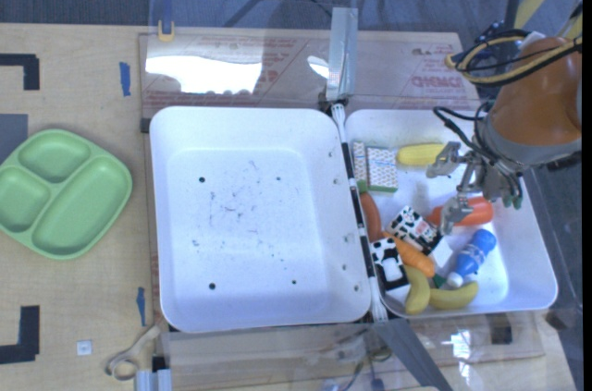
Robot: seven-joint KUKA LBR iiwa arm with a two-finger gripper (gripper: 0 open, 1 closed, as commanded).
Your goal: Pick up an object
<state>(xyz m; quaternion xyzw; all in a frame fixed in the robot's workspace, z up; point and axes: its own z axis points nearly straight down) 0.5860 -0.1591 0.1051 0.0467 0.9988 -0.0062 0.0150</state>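
The right bin (532, 274) is holding a jumble of toy items, while the left bin (250, 213) is sitting beside it, with a green divided plate (63, 192) lying well apart on the bench to the left. The gripper (460, 186) is hanging over the right bin, its fingers spread apart with nothing between them, and the lower fingertip is hovering just beside, perhaps touching, an orange-red carrot-like piece (474, 213) whose long axis is running roughly left to right. Above it, a yellow corn-like piece (419, 155) is lying lengthwise across the bin near the upper finger. A blue bottle (470, 254) is lying tilted, its cap end pointing down-left toward a banana (442, 295) curving along the bin's near wall. A black-and-white patterned block (413, 227) is sitting between a second orange carrot (413, 257) and the gripper.
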